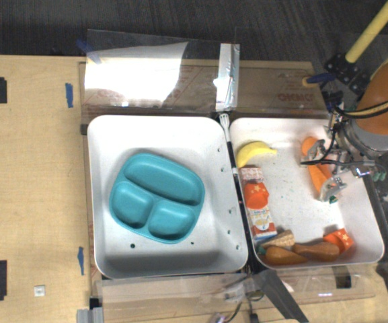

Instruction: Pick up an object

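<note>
The right bin (289,192) holds a yellow banana (253,152) at its back left. A printed carton (261,217) lies along the left wall with an orange-red ball (255,195) on it. A brown bread roll (302,252) and a small orange piece (339,239) lie at the front. An orange carrot-like piece (315,172) lies at the back right. My gripper (330,182) hangs low at the bin's right side, just right of this orange piece and partly over it. Nothing is seen held.
The left bin (103,140) holds a teal divided plate (157,197). A clear plastic sheet (136,76) and a metal strip (227,76) lie behind the bins. The arm's orange band (385,89) and cables stand over the right bin's back right corner.
</note>
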